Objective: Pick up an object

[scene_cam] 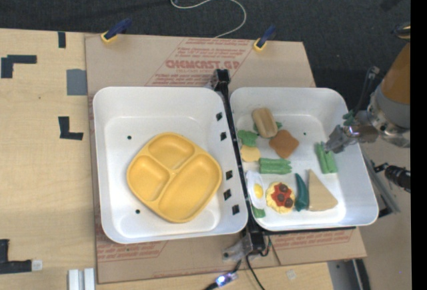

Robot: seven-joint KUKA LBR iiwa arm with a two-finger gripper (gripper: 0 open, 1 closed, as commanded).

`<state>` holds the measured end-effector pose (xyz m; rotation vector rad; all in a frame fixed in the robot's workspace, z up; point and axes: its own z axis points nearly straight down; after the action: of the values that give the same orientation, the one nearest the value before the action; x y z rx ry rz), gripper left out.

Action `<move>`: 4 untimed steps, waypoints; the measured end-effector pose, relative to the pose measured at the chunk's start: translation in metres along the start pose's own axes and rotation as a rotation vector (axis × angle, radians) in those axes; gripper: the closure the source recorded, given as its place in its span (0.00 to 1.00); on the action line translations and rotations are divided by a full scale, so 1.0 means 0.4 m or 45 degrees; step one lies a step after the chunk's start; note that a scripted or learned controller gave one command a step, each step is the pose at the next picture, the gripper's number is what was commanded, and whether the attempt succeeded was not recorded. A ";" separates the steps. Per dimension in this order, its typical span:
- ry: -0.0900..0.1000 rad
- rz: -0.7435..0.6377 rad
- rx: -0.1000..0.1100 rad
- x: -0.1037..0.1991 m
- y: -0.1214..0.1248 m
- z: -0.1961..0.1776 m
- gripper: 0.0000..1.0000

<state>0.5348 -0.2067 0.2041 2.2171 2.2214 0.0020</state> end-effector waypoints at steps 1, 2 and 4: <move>0.001 0.000 0.003 0.002 0.002 -0.053 1.00; 0.004 -0.006 0.006 0.127 0.058 -0.035 1.00; 0.004 -0.006 0.006 0.394 0.109 0.000 1.00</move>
<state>0.5781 -0.0488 0.2041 2.2153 2.2309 -0.0005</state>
